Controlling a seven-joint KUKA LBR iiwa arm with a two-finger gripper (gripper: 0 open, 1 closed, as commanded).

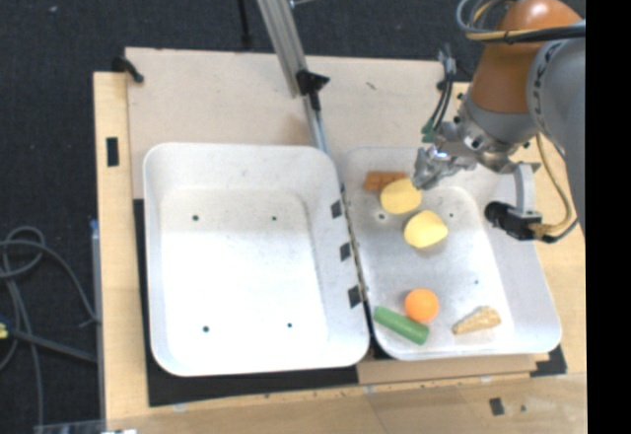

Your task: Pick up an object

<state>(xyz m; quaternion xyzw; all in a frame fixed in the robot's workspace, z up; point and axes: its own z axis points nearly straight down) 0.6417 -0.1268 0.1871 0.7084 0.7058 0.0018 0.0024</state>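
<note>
Near edge of the right bin (513,338): a green cylinder (401,325) lies at a slant, w/ an orange ball (422,304) touching or just beside it. A tan wedge (477,321) sits apart to the right. These three lie well apart from the arm, so likely not the current targets.

Mid bin: two pale yellow lumps. Yellow lump A (425,229) lies nearer; yellow lump B (400,196) lies just beyond, close to A. An orange-brown block (380,181) sits against the far wall, partly hidden behind B.

Far side: the gripper (431,169) hangs low at B's far-right edge, pointing down into the bin. State of fingers: cannot tell; tip detail is too small and dark. No object visibly between them, so no grasp confirmed.

Judgement: B is the probable pick, approach phase. Risk: contact lands off-centre on a rounded body, which could roll toward A.

Left bin (246,161) carries no objects. Tabletop (207,92) beyond: slanted metal rail (276,13).
</note>
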